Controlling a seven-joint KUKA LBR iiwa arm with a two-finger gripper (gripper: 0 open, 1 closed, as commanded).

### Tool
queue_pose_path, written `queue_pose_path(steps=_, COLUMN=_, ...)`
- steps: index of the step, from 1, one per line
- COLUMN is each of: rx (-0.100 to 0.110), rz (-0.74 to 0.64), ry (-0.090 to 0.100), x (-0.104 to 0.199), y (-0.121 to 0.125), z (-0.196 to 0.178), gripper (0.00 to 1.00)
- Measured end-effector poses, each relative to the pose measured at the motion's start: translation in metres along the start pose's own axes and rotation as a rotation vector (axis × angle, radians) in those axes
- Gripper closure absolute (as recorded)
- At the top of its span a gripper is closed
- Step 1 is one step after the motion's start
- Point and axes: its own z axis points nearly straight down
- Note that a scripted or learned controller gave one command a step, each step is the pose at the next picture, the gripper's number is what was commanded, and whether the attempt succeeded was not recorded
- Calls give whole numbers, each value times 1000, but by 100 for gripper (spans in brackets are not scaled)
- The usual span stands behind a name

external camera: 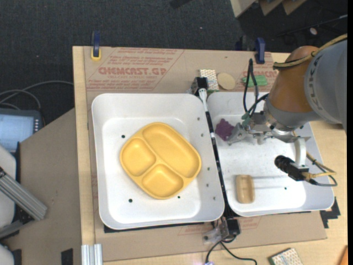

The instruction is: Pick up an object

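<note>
A small purple object (pixel 224 128) lies in the right bin (pixel 309 200), near its left wall. A tan block (pixel 244 187) rests close to that bin's front edge. My gripper (pixel 249 132) is down low in the right bin, just to the right of the purple object and very near it. I cannot make out whether it touches the object. A yellow divided plate (pixel 160 159) sits in the middle of the left bin (pixel 105 120).
The grey arm with its orange band (pixel 292 87) comes in over the right bin's back right corner. A pale round disc (pixel 226 81) and a green item (pixel 255 81) lie on the cardboard behind the bins.
</note>
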Motion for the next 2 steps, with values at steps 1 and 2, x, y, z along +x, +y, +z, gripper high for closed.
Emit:
queue_pose_path(steps=1, rx=0, rz=3, ry=1, x=4, y=38, z=21, gripper=0)
queue_pose_path(steps=2, rx=-4, rz=4, ry=0, x=4, y=38, z=8, gripper=100)
